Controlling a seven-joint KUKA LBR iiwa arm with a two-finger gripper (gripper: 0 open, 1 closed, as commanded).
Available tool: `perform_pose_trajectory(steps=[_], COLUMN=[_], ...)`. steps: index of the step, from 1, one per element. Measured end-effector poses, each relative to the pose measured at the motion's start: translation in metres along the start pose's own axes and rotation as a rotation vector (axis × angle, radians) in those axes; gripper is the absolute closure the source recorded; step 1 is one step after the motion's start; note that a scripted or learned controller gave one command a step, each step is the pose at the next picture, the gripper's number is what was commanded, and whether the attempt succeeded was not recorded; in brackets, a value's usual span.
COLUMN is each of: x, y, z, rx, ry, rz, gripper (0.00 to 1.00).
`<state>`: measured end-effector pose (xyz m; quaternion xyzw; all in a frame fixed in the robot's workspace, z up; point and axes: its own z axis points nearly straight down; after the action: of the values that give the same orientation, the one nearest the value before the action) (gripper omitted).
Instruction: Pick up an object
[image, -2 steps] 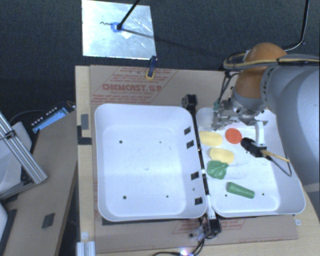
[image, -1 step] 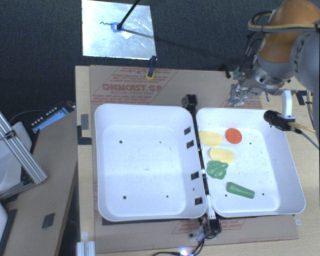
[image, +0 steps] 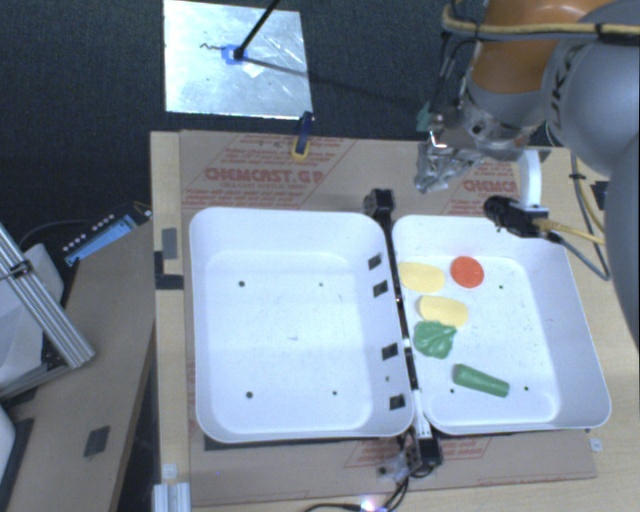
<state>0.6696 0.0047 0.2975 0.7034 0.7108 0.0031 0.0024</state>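
Observation:
The right bin (image: 560, 300) holds several small things. A red round piece (image: 467, 271) lies near the bin's back, with a yellow oval (image: 420, 276) to its left. Another yellow piece (image: 444, 311) sits below them, touching a green leafy piece (image: 435, 339). A green cylinder (image: 481, 381) lies nearer the front. My gripper (image: 436, 180) hangs above the cardboard behind the right bin's back left corner, well apart from all of them. Nothing shows between its fingers.
The left bin (image: 290, 320) stands beside the right one, joined by a black hinge strip (image: 398, 320). A shiny metal sheet (image: 237, 58) lies at the back. A yellow and blue clip (image: 301, 140) sits on the cardboard's back edge.

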Motion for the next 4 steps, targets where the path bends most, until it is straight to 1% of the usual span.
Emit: perform_pose_trajectory(steps=[1, 2, 3, 4], x=[0.040, 0.134, 0.235, 0.226], y=[0.000, 0.001, -0.013, 0.002], z=[0.011, -0.028, -0.009, -0.027], rx=[0.006, 0.001, 0.005, 0.004], ry=[0.000, 0.004, 0.001, 0.001], rz=[0.003, -0.003, -0.001, 0.008], gripper=[1.00, 1.00, 1.00, 1.00])
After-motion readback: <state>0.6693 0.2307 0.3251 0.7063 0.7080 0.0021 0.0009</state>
